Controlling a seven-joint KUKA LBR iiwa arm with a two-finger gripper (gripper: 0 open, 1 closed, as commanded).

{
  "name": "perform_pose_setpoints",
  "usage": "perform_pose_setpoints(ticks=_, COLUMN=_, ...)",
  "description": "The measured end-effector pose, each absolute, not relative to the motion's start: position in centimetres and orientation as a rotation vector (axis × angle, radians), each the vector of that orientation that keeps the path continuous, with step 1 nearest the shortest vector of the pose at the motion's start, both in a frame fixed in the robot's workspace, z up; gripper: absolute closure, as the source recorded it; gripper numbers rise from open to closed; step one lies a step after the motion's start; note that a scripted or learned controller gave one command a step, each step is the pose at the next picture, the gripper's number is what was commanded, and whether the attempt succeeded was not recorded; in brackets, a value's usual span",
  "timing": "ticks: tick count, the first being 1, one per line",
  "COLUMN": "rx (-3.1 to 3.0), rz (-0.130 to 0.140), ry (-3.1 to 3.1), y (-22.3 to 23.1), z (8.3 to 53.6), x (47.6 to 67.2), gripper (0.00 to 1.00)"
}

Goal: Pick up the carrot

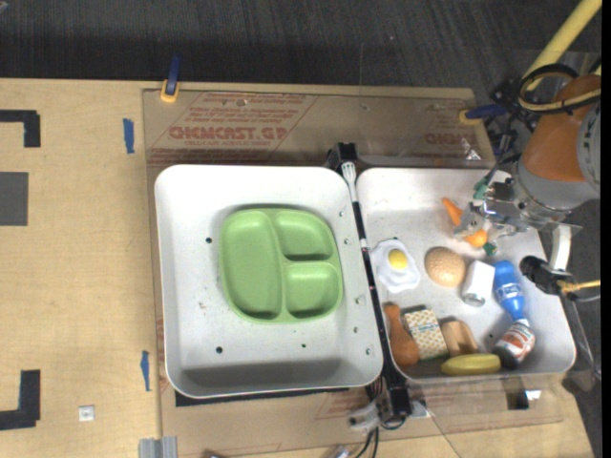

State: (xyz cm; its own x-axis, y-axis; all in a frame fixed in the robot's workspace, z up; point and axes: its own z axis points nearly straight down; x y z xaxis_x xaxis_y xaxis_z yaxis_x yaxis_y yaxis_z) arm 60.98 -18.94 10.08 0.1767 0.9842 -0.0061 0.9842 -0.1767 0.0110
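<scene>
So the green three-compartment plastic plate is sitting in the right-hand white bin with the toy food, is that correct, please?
Not quite: the camera view shows the green three-compartment plastic plate in the left-hand white bin; the toy food lies in the right-hand white bin.

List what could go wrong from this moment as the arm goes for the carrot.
1. The carrot is small and lies tilted beside the gripper, so a slightly off descent may just nudge it away.
2. An orange piece lies right below the gripper; it could be taken instead.
3. The right bin is crowded: the blue bottle is nearby and might get bumped.
</scene>
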Motion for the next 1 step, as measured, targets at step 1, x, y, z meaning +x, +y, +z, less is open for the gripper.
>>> perform_pose_setpoints(ticks=1, rx=2.343, rz=0.007, ry=2.087, y=-13.39, z=15.41, x=61.12, gripper=1.00)
